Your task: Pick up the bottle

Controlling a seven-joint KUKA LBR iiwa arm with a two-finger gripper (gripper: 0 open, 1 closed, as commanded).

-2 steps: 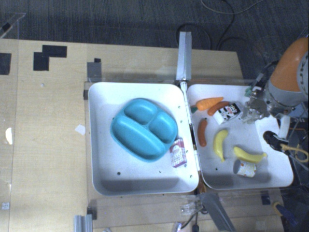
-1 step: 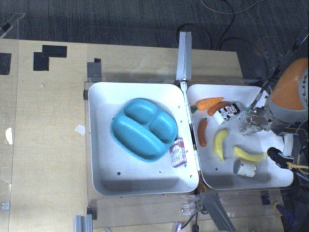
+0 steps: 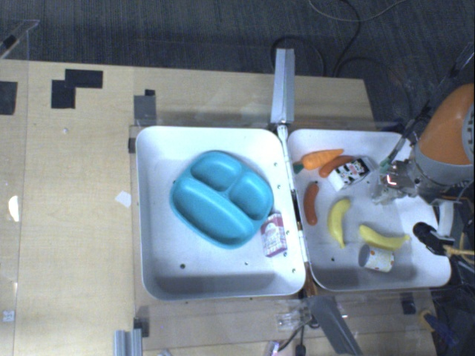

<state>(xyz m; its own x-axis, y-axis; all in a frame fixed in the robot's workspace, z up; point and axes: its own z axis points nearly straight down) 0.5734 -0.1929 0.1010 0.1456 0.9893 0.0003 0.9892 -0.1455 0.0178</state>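
Bottle lies flat, long axis near-vertical in view.

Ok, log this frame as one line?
arm: over right bin | bottle: left bin, beside blue plate | claw: unclear | bottle not held

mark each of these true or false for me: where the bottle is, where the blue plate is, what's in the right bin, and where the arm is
1. The bottle lies in the left bin. True.
2. The bottle stands on the blue plate. False: it lies beside the plate's right edge.
3. Two bananas lie in the right bin. True.
4. The carrot is in the left bin. False: it is in the right bin.
5. The arm hangs over the left bin. False: it is at the right bin's right side.
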